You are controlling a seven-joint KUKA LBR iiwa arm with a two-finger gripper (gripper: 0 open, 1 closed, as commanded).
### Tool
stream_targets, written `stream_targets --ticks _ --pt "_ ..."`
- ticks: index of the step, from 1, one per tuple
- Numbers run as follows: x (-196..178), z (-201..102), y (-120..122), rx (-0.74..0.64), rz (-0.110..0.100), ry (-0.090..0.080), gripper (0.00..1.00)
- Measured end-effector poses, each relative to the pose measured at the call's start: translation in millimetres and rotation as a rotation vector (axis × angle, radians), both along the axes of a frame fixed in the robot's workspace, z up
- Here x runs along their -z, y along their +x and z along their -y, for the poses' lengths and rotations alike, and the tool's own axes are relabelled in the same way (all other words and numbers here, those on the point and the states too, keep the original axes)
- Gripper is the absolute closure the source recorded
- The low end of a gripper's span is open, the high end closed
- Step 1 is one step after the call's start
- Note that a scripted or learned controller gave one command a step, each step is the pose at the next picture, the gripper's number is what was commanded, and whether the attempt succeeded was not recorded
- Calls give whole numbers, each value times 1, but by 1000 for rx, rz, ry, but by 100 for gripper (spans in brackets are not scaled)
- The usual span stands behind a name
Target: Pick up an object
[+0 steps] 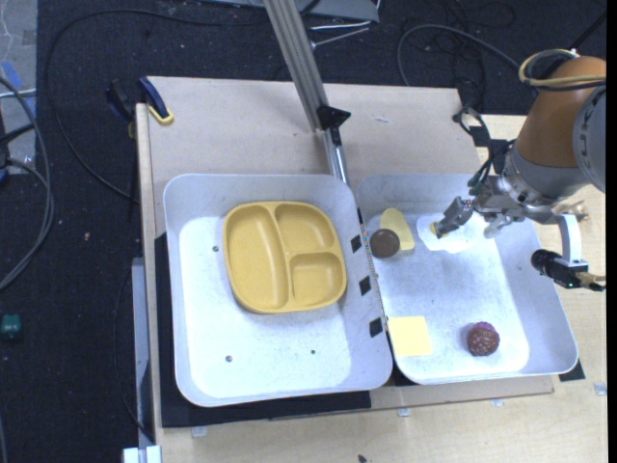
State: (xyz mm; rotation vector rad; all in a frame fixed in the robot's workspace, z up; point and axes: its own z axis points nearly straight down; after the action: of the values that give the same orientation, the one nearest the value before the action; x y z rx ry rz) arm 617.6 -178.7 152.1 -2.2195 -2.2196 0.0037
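Note:
My gripper [449, 224] hangs over the far part of the right bin [540, 297], reaching in from the right. Just under its tip lies a small white object [453, 243]; whether the gripper touches it I cannot tell. To the left, near the bin's far left corner, a brown round piece [385, 245] rests against a pale yellow piece [399, 227]. A flat yellow square [409, 335] lies at the near left of this bin. A dark red ball [482, 339] sits at the near right.
The left bin [193, 336] holds a yellow divided plate [284, 257]. A slanted metal pole [299, 51] rises behind the bins. The wooden bench [231, 123] extends behind both bins.

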Motion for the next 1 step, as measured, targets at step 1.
stream_targets --ticks 1 --pt "54 -1 -1 0 0 0 0"
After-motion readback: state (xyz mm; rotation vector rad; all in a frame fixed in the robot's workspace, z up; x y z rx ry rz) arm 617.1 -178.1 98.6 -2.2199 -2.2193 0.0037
